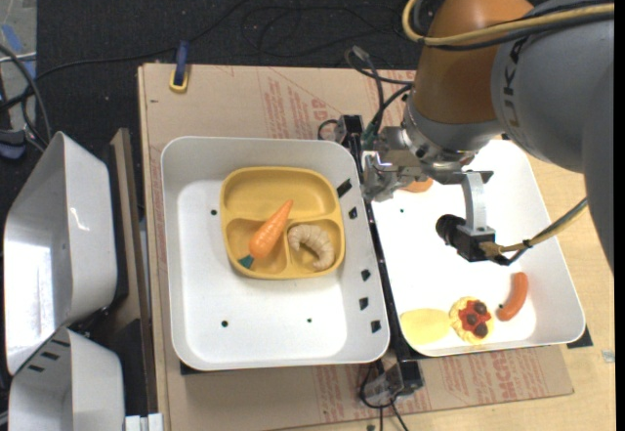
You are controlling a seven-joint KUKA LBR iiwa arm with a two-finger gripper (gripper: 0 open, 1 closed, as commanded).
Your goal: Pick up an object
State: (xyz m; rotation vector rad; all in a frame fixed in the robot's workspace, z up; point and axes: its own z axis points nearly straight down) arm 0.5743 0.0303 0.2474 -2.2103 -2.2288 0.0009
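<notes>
A grey arm (pixel 562 77) with an orange band (pixel 479 23) reaches in from the right of the frame and hangs its gripper (pixel 387 175) low over the upper left corner of the right bin (pixel 552 214), close to the wall it shares with the left bin (pixel 186 224). The wrist hides the claw from above, so it cannot be told whether it is open or closed, and nothing is seen in its grasp.

A small orange piece (pixel 420 187) peeks out just beside the gripper, partly covered by it. Lower in the same bin, a reddish sausage (pixel 513 296) lies tilted near the right wall. A little tart with red topping (pixel 472 317) sits just left of the sausage, and a pale yellow disc (pixel 424 324) lies beside the tart at the bin's lower edge.

In the left bin, a yellow divided plate (pixel 244 190) sits in the upper middle. A carrot (pixel 270 230) lies slantwise across its dividers, and a curled pale shrimp (pixel 312 245) rests in its lower right compartment. Both bins stand on a brown board (pixel 244 97).
</notes>
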